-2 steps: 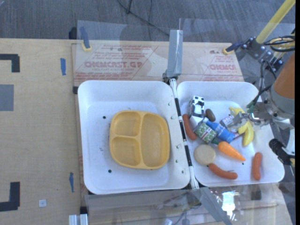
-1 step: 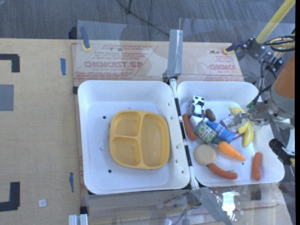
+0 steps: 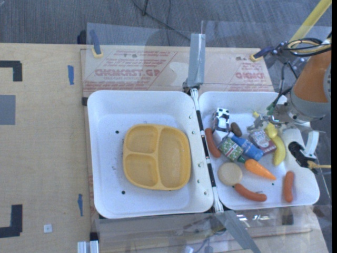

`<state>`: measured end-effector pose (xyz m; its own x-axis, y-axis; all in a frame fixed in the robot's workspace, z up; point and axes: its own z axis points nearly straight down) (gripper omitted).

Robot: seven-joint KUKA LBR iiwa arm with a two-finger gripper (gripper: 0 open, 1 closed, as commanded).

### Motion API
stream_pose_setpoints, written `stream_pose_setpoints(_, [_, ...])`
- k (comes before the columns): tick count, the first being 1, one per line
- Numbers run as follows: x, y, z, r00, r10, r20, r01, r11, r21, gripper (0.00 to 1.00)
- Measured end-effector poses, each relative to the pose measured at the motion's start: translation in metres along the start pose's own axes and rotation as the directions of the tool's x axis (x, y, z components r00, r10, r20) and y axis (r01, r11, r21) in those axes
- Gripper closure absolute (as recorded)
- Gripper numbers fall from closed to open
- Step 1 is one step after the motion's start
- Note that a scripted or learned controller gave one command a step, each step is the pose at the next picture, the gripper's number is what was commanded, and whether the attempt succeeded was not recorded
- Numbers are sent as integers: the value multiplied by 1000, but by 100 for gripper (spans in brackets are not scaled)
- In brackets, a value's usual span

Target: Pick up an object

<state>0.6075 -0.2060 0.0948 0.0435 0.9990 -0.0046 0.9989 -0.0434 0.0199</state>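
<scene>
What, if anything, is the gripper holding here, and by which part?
It cannot be told. The gripper sits low over the right bin beside the banana, but nothing shows between its tips.

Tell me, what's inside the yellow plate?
The yellow plate in the left bin has three compartments, and no food shows in any. The bin floor beneath it is covered.

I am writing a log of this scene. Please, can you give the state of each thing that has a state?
yellow tray: upright in the left bin, compartments bare
right bin: holds the toy foods
banana: lying, by the gripper
carrot: lying on its side
sausage: lying apart, near the bin's edge
gripper: low over the bin, nothing seen held
</scene>
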Motion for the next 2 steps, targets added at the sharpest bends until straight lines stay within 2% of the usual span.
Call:
stream_pose_setpoints(1, [0, 2, -12, 1000, -2, 2, 2, 1000, -6, 100])
stream_pose_setpoints(2, [56, 0, -117, 996, 84, -2, -84, 996, 18, 100])
